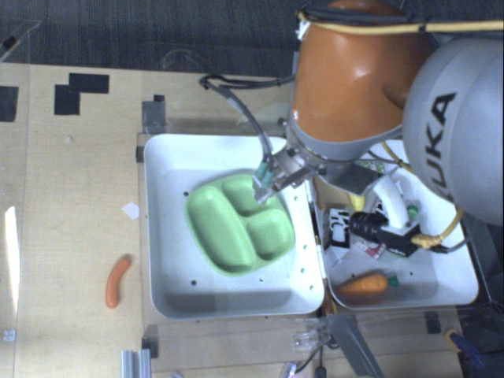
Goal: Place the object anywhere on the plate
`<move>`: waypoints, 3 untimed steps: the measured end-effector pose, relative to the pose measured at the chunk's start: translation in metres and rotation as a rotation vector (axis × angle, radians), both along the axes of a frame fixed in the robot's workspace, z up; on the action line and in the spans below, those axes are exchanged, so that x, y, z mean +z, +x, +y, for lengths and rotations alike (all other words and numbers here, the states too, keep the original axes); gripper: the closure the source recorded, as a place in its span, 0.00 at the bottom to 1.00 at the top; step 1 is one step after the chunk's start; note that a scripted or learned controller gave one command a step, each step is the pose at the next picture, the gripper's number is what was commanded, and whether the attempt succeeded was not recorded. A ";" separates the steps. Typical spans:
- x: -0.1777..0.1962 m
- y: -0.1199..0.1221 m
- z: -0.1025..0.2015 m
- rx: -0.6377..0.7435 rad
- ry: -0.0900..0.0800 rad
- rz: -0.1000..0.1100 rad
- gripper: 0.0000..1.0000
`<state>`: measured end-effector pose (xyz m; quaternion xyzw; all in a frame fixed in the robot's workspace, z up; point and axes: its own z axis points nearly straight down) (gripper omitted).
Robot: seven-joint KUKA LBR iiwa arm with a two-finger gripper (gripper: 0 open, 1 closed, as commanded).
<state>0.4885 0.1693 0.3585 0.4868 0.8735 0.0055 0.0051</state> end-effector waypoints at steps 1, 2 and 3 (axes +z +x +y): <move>-0.129 -0.001 0.021 0.345 -0.006 0.009 1.00; -0.138 0.000 -0.031 0.502 -0.007 0.006 1.00; -0.145 0.001 -0.051 0.516 -0.008 0.005 1.00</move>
